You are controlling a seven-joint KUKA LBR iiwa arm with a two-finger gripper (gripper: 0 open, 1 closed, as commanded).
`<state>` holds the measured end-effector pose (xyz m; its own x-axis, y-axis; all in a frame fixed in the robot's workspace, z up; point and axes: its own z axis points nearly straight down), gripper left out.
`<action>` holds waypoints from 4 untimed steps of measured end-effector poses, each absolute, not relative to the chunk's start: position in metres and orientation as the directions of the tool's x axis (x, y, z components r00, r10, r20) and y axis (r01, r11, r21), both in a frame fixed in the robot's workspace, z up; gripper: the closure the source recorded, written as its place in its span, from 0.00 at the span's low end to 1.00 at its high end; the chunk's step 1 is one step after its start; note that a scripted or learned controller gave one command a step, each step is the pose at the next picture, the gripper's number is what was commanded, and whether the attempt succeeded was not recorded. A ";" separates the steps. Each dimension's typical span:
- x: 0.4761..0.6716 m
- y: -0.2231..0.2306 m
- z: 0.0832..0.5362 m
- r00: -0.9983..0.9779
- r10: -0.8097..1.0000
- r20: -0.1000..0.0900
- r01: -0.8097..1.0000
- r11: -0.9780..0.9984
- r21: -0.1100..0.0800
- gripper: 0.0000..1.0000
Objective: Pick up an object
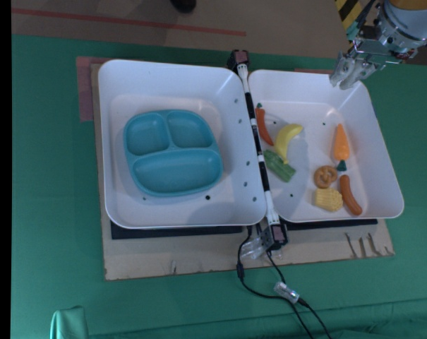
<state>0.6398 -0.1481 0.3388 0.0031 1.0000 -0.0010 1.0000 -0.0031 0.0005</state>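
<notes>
The right bin (pixel 372 122) holds several toy foods: a yellow banana (pixel 287 139), a red-orange chili (pixel 263 126), a green pickle (pixel 279 166), an orange carrot (pixel 340 143), a round pretzel-like piece (pixel 325 176), a yellow corn piece (pixel 328 200) and a red sausage (pixel 351 194). My gripper (pixel 346 75) hangs over the bin's far right corner, above and beyond the carrot, with nothing seen between its fingers.
The left bin (pixel 114 90) holds a blue three-compartment plate (pixel 172 151). A black hinge strip (pixel 255 147) runs between the bins. Cables (pixel 284 292) trail off the front of the cardboard base onto the green cloth.
</notes>
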 end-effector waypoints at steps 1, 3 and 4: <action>0.671 -0.187 0.329 0.004 1.000 -0.004 1.000 -0.004 0.003 1.00; 0.595 -0.136 0.315 0.002 1.000 -0.001 1.000 -0.002 0.000 1.00; 0.628 -0.162 0.322 0.003 1.000 -0.003 1.000 -0.003 0.004 1.00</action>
<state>0.6276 -0.1622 0.3218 0.0027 1.0000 -0.0028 1.0000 -0.0026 0.0039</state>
